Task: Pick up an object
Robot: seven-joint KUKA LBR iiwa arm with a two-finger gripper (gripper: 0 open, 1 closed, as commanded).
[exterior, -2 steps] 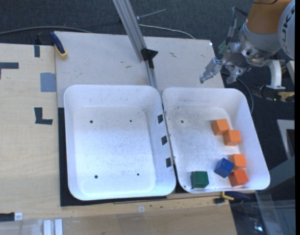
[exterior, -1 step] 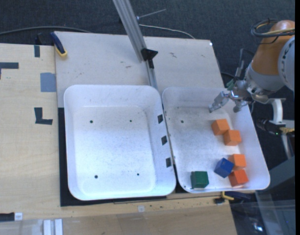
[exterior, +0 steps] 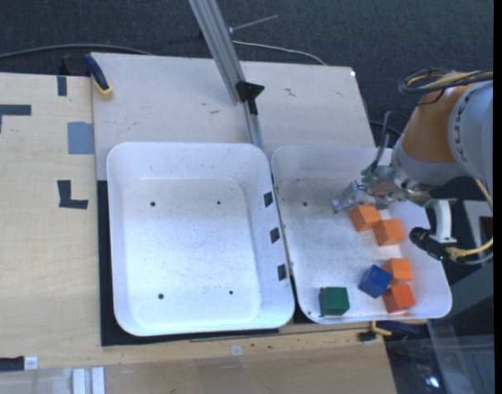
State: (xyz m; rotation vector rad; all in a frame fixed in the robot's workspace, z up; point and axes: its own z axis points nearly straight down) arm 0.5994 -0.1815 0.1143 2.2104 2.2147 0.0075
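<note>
arm (exterior: pixel 448 138): enters from the right, over the right bin's (exterior: pixel 317 175) upper right corner
tool (exterior: pixel 355 197): low over the right bin, upper middle; grip state: cannot tell
nearest object: orange block (exterior: pixel 366 217), just below and right of the tool, touching or nearly so
second orange block (exterior: pixel 389 232): beside the first, toward the right rim
lower cluster: blue block (exterior: pixel 373 281), two more orange blocks (exterior: pixel 398 268) (exterior: pixel 399 298), close to the bottom right rim
green block (exterior: pixel 334 300): against the bottom rim, apart from the rest
open room: right bin's left half bare; left bin (exterior: pixel 193 236) bare
worktop (exterior: pixel 38 220): tape marks at left
</note>
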